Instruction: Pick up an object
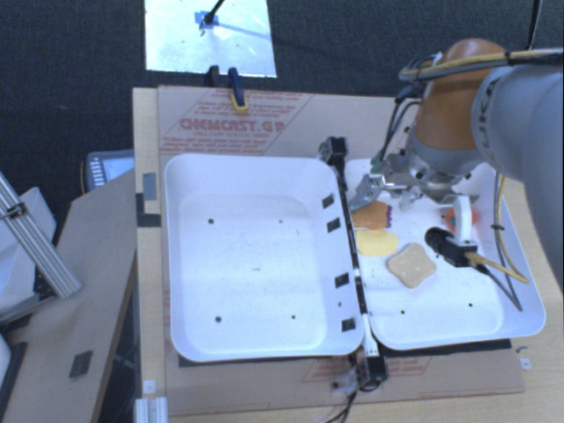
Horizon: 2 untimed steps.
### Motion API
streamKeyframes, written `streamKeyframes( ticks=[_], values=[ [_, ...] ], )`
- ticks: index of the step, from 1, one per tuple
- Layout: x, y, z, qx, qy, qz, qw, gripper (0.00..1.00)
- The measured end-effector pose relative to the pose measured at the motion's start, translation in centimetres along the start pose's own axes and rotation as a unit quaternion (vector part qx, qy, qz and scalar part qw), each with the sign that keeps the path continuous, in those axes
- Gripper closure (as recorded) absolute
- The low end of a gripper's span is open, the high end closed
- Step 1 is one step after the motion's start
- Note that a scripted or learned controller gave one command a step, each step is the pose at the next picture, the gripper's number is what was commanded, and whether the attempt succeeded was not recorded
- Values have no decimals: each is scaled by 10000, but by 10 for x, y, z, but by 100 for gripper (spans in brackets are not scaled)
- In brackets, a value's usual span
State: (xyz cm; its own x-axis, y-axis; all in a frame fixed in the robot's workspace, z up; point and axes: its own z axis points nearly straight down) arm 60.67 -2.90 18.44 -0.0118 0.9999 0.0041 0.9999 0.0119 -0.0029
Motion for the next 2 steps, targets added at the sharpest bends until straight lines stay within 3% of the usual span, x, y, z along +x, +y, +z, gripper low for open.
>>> streamKeyframes(
  ticks=[1,2],
  values=[
    [-7,3,-12,-34,-17,33,10000,100],
    [2,-71,-126,-66,-13,35,10000,100]
  ],
)
